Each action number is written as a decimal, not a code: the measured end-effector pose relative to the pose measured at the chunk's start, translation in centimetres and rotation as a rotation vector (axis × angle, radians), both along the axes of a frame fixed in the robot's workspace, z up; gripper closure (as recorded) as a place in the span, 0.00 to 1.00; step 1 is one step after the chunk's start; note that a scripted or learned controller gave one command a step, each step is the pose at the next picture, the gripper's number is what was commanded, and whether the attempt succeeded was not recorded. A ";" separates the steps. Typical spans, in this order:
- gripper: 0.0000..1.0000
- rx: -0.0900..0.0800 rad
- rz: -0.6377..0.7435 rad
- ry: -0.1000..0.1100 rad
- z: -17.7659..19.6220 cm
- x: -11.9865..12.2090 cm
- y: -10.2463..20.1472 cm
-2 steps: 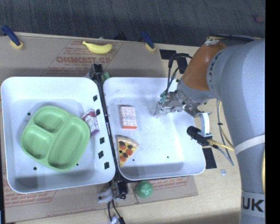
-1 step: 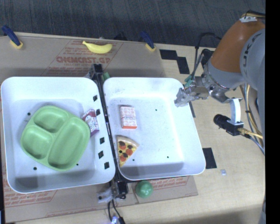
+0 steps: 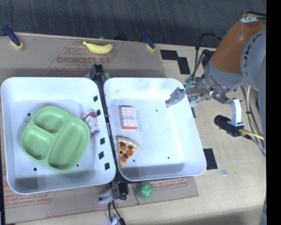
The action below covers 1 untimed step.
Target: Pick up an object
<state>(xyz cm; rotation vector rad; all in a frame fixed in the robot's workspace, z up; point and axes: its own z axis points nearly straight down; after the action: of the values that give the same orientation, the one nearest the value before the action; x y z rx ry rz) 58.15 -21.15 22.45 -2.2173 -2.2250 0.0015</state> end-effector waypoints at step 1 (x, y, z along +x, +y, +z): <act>0.00 0.000 0.000 0.000 0.0 0.0 0.0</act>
<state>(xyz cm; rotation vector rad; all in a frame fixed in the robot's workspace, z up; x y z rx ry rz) 58.15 -21.15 22.45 -2.2172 -2.2250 0.0015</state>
